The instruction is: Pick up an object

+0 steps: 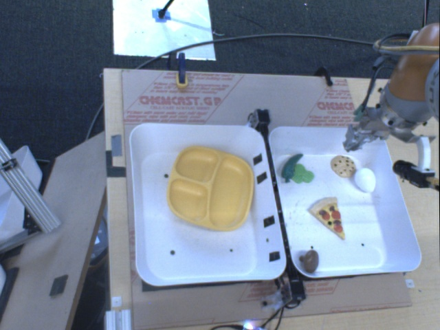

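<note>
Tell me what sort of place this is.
Probably a robotics lab test bench, not a kitchen: a robot arm reaches over two white bins, the food, like the pizza slice, looks like toys, and cables run across the board.

Yellow divided plate (210, 187) in left bin (148, 253).

arm (416, 67): cut off at right edge | claw (357, 137): fingers blurred

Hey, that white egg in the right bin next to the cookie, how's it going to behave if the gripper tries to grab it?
The egg looks smooth and rounded, so it may slip from two fingers. Its oval shape suggests it could roll if nudged, perhaps toward the cookie beside it. It is probably a light toy, like the pizza slice. The gripper hovers near the bin's far edge.
</note>
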Motion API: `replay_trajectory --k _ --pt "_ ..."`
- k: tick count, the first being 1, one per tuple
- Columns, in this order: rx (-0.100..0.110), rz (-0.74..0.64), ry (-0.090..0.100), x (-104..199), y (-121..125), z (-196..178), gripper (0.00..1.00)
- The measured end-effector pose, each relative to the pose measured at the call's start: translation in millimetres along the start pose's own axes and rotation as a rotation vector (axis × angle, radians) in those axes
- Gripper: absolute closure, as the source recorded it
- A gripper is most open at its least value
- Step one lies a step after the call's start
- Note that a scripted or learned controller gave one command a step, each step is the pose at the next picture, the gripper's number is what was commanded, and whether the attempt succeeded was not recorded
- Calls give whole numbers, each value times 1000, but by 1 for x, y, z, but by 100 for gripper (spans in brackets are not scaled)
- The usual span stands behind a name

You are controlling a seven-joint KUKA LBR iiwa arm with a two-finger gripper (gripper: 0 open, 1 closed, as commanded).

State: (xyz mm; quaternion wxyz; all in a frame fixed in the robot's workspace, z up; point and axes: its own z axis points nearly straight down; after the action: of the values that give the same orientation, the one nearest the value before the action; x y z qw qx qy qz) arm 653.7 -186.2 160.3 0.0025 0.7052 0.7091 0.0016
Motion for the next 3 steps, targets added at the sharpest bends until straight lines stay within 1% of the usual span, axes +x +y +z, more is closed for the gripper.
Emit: replay_trajectory --k 1,2,3 --pt "0 -1 -1 0 2 -52 100" --pt "5 -5 3 64 6 -56 100" --pt "7 -4 4 115 2 -47 100"
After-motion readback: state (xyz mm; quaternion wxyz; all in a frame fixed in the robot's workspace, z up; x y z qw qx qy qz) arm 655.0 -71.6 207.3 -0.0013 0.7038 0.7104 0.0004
